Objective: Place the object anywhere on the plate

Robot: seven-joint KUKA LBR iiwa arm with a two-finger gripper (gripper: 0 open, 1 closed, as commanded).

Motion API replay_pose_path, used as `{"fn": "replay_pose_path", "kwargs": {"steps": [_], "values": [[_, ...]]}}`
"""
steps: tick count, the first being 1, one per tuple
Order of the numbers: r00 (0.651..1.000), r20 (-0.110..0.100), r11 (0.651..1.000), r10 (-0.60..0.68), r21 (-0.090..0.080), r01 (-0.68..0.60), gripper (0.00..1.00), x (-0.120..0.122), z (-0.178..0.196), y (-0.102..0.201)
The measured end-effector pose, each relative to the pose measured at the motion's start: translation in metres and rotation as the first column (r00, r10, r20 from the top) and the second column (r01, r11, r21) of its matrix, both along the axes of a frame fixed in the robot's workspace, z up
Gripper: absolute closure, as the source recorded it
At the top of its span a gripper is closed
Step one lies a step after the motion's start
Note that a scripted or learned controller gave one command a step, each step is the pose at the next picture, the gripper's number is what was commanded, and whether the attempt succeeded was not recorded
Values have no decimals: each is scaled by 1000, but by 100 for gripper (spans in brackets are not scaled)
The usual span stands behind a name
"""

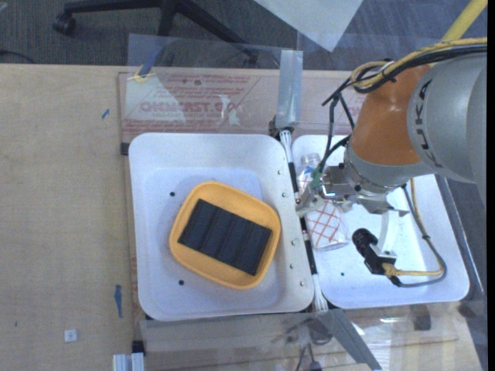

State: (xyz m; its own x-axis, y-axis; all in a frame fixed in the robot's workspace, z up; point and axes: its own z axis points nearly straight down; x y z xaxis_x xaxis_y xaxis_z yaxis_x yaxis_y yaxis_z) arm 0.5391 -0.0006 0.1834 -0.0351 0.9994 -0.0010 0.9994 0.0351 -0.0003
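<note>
Yellow plate (224, 234), squarish with rounded corners, lies in the left bin (155, 168), a little toward its near side; a dark ribbed slab (226, 236) covers most of the plate's floor. Apart from the plate and its slab, I make out nothing else in that bin.

My arm (418, 114), grey with an orange band, reaches in from the right and hangs over the far left part of the right bin (448, 284). My gripper (325, 188) sits low there, close beside the divider between the two bins. How far my fingers stand apart cannot be told: the wrist and its cabling hide them, and I see nothing clearly held between them.

Just near of my gripper, on the right bin's floor, lies a pale object with a red crosshatch pattern (325, 226), beside the divider. I judge this to be the thing to be moved, though its shape is hard to read. A small clear item with blue-green marks (312, 167) lies just far of my gripper; what it is I cannot say.

Progress, as I judge it: nothing has been delivered to the plate. The grasp, the carry leftward over the divider, and the release onto the plate all remain to be done.
</note>
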Motion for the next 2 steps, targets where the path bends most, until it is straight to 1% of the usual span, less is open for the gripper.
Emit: {"fn": "replay_pose_path", "kwargs": {"steps": [1, 2], "values": [[1000, 0, 1000, -19, 0, 19, 100, 30, 0, 77], [996, -4, 996, 90, 1, -90, 100, 15, 2, 129]]}}
